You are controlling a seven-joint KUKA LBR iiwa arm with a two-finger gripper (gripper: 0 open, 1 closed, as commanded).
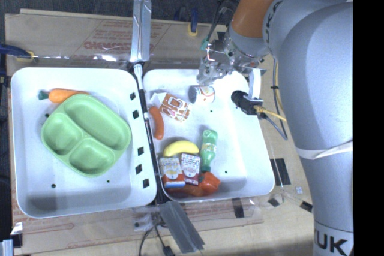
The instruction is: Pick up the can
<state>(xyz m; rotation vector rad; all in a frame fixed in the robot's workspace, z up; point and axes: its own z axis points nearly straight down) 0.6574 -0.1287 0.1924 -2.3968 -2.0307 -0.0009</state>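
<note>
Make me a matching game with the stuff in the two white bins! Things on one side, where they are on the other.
Things:
1. carrot
2. green bottle
3. banana
4. claw

Places:
A. right bin, just left of the green bottle
B. left bin, at the far edge of the green plate
C. over the far end of the right bin
D. right bin, just right of the banana

Pairs: 1-B, 2-D, 3-A, 4-C

The divided plate (86,135) and carrot (63,94) lie in the left bin (24,147); the banana (180,148) lies in the right bin (255,147).
</note>
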